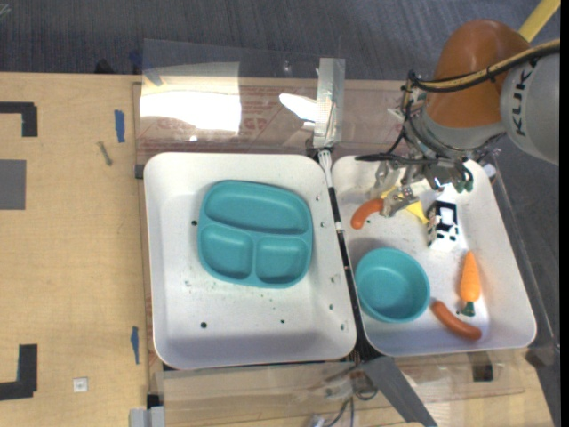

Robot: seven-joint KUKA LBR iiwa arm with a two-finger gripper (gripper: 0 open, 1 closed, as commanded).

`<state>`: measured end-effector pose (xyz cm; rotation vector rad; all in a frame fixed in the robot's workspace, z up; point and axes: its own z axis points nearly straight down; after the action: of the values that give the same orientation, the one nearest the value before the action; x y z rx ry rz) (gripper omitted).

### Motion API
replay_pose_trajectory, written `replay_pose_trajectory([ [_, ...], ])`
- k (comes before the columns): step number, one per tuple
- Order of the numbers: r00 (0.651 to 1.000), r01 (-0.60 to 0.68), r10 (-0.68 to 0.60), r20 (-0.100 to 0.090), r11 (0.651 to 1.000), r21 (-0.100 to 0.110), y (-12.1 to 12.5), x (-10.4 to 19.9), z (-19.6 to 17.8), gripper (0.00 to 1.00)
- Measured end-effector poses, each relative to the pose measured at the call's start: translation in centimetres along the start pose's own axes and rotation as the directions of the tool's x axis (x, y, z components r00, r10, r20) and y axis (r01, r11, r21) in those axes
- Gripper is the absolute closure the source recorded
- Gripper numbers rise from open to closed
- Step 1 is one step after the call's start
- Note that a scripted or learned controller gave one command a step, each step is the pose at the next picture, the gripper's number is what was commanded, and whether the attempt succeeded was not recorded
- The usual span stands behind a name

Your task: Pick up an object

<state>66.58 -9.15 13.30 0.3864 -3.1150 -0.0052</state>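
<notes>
The right bin [511,265] holds several small items. An orange sausage-shaped toy [364,213] lies at its upper left, with a small yellow piece [412,208] beside it. A black-and-white toy [442,222] stands just right of those. A carrot [469,279] lies along the right side, and a red-brown sausage [455,320] lies at the lower right. A teal bowl [391,284] sits at the lower left. My gripper [399,188] hangs low over the bin's upper part, right above the orange toy and the yellow piece. Nothing visibly hangs from it.
The left bin [169,310] carries a teal divided plate [256,232]. A raised divider [338,238] separates the two bins. A metal bracket [327,105] and a clear sheet stand behind the bins. The wooden bench [67,238] extends to the left.
</notes>
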Motion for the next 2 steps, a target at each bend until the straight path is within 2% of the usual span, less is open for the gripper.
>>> replay_pose_trajectory([
  [1,1.000,-0.012,0.012,0.025,1.000,0.010,1.40,0.65,-13.24,1.00],
  [2,1.000,-0.012,0.011,0.025,1.000,0.009,1.50,0.61,-13.84,1.00],
])
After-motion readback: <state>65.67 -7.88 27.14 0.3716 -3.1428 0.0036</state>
